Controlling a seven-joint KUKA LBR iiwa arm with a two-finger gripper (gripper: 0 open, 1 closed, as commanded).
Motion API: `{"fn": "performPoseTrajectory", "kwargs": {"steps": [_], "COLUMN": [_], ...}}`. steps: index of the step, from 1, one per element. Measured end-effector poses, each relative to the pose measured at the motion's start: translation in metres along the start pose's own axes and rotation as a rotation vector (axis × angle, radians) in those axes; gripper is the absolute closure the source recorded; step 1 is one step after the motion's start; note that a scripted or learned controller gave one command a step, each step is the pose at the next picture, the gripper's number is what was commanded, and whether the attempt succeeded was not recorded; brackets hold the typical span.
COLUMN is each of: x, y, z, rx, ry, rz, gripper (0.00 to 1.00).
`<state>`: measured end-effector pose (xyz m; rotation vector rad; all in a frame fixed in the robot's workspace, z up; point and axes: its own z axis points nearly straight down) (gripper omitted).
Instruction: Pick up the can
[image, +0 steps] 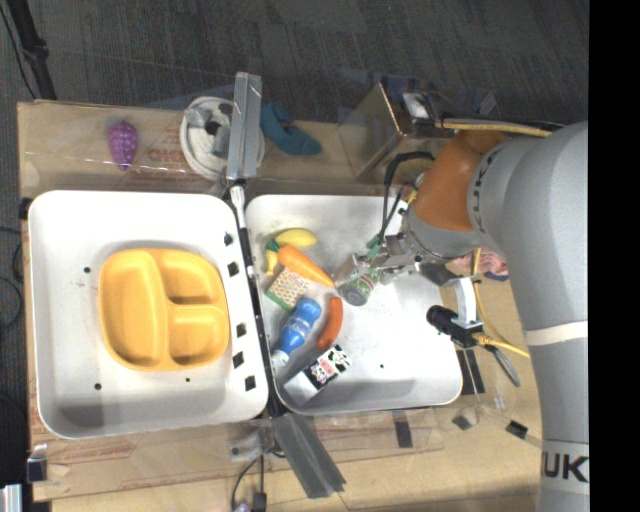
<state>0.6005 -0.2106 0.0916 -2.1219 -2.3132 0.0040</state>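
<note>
Reaching in over the right bin (420, 385), I have my pincer (372, 262) low above its floor, and the can (357, 289) sits right at its tip. Taking the can as my landmark: it lies near the middle of the right bin, with my pincer touching or nearly touching it from above and to the right in the camera view. Its long axis looks tilted, running from the pincer down toward the lower left, with one round end facing the camera.

Whether I am clamped on the can I cannot tell (the wrist hardware crowds over just the spot that would settle it). So the coming move turns on that one relation: the can is directly under and slightly lower-left of my tip, and if it is not already caught, I would judge a small drop along that tilt is what the grab needs.

Left of the can lie a carrot (304, 265) and a banana (294, 238); lower left of it stands a blue bottle (299, 325), with a black-and-white carton (327, 367) below that. Well to the left of the can, a yellow tray (165, 307) rests in the left bin (60, 400).

The can's label is too small to read, and its upper end is covered by my wrist.
</note>
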Motion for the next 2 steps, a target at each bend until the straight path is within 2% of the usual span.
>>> {"fn": "performPoseTrajectory", "kwargs": {"steps": [1, 2], "x": [0.0, 0.063], "y": [0.001, 0.045], "z": [-0.01, -0.093], "rx": [0.001, 0.0], "ry": [0.0, 0.001], "rz": [-0.005, 0.14], "gripper": [1.0, 1.0]}}
